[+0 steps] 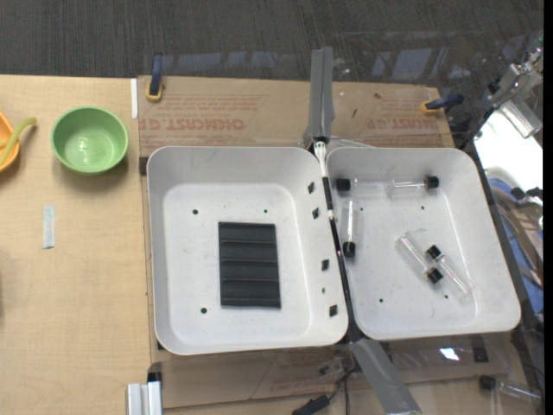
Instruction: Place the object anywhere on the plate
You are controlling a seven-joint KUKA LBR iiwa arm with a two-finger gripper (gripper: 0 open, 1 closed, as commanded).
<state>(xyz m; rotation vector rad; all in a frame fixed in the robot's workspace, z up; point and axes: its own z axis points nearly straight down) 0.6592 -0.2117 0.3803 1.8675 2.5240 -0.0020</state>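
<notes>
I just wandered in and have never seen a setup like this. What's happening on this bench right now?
Nothing is being handled at this moment. Two shallow white bins sit side by side. The left bin holds a black ridged plate. The right bin holds several clear tubes with black caps: one along the top, one by the left wall, and two lying together lower right. None is on the plate yet. A green bowl stands on the bench to the left.

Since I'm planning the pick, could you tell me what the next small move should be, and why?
Probably reach over the right bin to the top tube: all tubes lie there, none on the black plate, and that one seems to lie apart.
</notes>
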